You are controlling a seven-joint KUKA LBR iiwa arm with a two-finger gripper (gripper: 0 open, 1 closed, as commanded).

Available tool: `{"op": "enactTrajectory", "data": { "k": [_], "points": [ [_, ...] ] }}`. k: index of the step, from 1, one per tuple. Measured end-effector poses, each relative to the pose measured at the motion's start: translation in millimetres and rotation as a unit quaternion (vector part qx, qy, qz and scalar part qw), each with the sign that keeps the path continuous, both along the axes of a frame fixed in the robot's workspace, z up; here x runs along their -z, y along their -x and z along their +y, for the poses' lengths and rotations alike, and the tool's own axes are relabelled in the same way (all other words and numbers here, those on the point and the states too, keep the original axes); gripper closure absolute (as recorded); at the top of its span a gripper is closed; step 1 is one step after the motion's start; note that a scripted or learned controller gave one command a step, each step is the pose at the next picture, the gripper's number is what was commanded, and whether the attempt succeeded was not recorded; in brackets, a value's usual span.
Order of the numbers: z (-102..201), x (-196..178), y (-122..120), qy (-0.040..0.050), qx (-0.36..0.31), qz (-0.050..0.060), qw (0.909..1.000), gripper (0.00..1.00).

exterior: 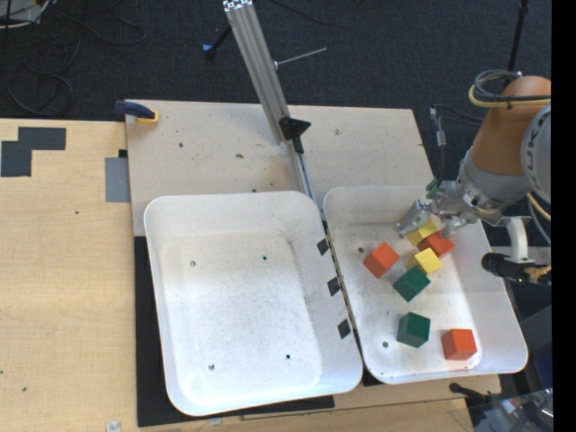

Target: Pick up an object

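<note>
**Small stiff blocks, tightly clustered under the gripper**

You are working with small coloured blocks in the right bin (pixel 504 354). By the look of them they are light, rigid and square-edged, likely wood or plastic, so they should not deform or break. Their smooth flat faces may slip if you catch a corner, so take hold across two opposite flat faces, squarely and near mid-height.

The gripper (pixel 430 216) sits low over the far right part of that bin, at the upper end of a tight cluster. The yellow block (pixel 419 233) lies right at its tip, with a red block (pixel 439 244) touching or nearly touching it on the near side. A second yellow block (pixel 428 260) sits just below those, and a dark green block (pixel 411 283) is just beside that one. An orange-red block (pixel 381 259) lies slightly apart to the left. Another green block (pixel 414 328) and another red block (pixel 459 343) lie well apart, toward the near edge.

Whether the fingers stand wide or narrow cannot be told here; the metal tip blurs into the blocks under it, and nothing is clearly seen between them. Judge the crowding as your main risk: the neighbours leave little room for a finger on either side of the top yellow block. The left bin (pixel 171 241) holds no blocks.
</note>
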State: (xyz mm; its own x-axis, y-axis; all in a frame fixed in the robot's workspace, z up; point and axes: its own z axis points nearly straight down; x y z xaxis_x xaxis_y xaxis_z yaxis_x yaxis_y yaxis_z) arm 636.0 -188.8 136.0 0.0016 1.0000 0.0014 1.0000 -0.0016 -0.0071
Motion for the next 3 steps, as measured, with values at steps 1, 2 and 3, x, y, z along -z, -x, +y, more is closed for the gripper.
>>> {"op": "enactTrajectory", "data": {
  "k": [1,2,3],
  "points": [
    [0,-13,-1,0.0003,0.000,-0.002,1.0000,1.00],
    [2,-77,-2,0.0014,-0.002,-0.006,1.0000,1.00],
    [1,-139,4,0.0015,-0.002,-0.006,1.0000,1.00]
  ]
}}
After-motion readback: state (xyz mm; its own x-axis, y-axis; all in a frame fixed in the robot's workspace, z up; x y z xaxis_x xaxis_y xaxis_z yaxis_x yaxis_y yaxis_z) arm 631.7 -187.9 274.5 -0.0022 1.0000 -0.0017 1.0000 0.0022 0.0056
